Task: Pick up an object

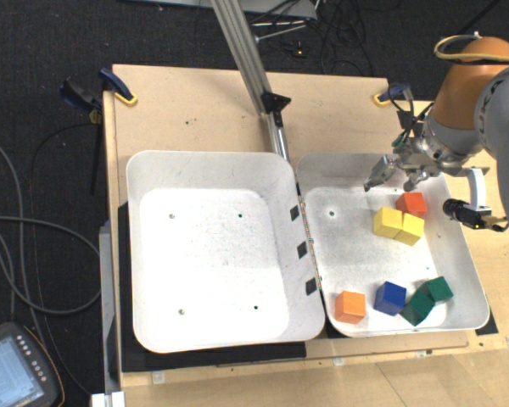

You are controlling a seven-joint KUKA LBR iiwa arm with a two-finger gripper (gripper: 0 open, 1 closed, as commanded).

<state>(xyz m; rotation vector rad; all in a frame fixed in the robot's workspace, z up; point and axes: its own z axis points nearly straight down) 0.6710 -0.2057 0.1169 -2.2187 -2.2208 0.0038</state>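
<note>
Orange and yellow blocks (400, 218) huddle mid-bin in the speckled white right bin (348, 244); more cubes (394, 299) sit along its front edge. The metal gripper (397, 175) hovers just behind them, fingers spread, pinching nothing

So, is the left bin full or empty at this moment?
Empty. The left bin shows bare white floor, while all the blocks, such as the blue block, lie in the right bin.
</note>
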